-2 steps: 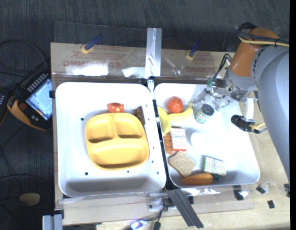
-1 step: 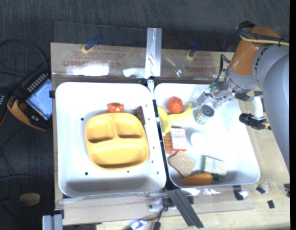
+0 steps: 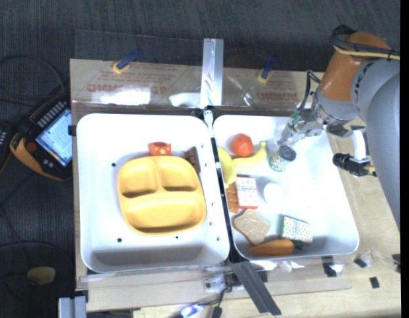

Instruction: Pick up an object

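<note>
Gripper sits over the upper part of the right bin, reaching in from the right edge. Finger state: cannot tell, the wrist body hides the tips. Directly below and touching or just beside the gripper tip is a small green-and-white can with a dark round top, upright or slightly tilted. No object is seen between the fingers.

Right bin contents, moving outward from the gripper:
- yellow banana, just left of the can, curving under a red tomato-like ball.
- second yellow piece against the divider between the 2 bins.
- small red-and-white carton below the banana.
- slice of bread below the carton.
- green-and-white patterned box right of the bread, apart from it.
- orange carrot along the near wall, touching or just beside the bread.

Left bin: yellow divided tray with 3 compartments in the middle; a red item at its top edge; a small dark brown piece near the tray's upper right corner.

Counter: 2 blue-and-yellow clamps behind the bins. Handheld controller with a lit screen lies on the floor, left of the counter.
</note>
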Controlling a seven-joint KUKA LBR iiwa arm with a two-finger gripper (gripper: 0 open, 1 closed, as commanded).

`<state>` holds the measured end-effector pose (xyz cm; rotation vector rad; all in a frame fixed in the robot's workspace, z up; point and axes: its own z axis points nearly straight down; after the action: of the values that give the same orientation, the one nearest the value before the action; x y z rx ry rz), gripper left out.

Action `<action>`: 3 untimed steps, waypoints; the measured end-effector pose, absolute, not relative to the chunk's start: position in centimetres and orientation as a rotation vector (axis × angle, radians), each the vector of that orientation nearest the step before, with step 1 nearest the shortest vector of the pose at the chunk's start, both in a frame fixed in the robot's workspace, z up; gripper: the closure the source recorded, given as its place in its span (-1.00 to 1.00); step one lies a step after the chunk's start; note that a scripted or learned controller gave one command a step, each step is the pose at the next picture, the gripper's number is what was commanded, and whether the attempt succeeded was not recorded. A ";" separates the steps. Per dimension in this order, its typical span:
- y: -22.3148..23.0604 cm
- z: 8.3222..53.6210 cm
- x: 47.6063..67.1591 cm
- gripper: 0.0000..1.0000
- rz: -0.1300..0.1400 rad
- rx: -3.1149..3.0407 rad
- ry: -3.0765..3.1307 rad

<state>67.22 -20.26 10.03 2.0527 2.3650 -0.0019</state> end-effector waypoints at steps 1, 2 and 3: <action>-20.0 10.0 67.2 -1.00 -0.001 2.054 2.372; -20.6 9.0 65.4 -1.00 0.005 2.007 2.406; -20.5 10.0 65.5 1.00 0.008 2.003 2.404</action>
<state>65.51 -20.49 9.99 2.0032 2.4039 0.0078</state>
